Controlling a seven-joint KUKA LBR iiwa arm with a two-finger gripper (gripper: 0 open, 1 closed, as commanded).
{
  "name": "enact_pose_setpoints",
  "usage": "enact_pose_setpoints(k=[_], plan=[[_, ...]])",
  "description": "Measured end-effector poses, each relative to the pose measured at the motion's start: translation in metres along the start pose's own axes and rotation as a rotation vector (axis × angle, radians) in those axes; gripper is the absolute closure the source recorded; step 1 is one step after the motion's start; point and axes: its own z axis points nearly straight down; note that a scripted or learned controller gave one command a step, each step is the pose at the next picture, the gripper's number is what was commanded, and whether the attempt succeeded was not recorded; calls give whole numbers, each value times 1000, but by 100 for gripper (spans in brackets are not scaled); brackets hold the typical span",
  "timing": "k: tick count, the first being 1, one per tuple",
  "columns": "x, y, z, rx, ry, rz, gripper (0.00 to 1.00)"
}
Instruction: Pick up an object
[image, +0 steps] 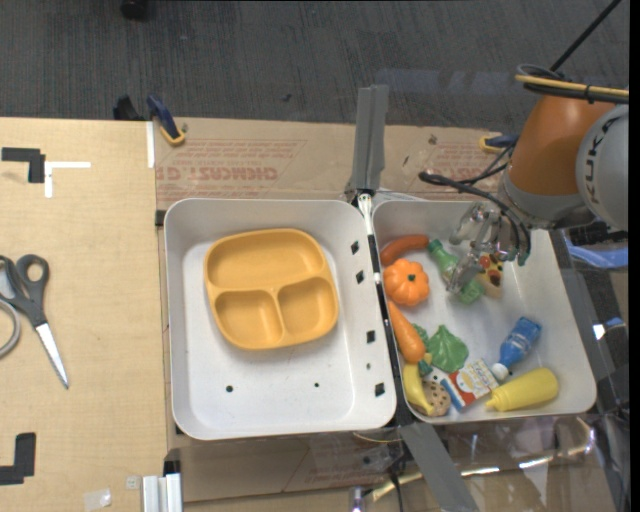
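Gripper (478, 262) is placed low in the upper part of the right bin (572, 300), over a small green toy (466, 290); jaw state can't be told, since nothing is clearly seen between them. Pumpkin (407, 282), carrot (405, 335), blue bottle (518, 342) and yellow bottle (522, 390) are left lying nearby, likely as alternative targets.

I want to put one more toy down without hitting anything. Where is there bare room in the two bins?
Free: the left bin floor below and beside the yellow divided plate. In the right bin, a bare strip between the pumpkin and the blue bottle. Crowded: its front edge and around the claw.
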Motion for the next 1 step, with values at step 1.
enact_pose_setpoints(k=[1], plan=[[22,-9,0,1,3,129,0]])
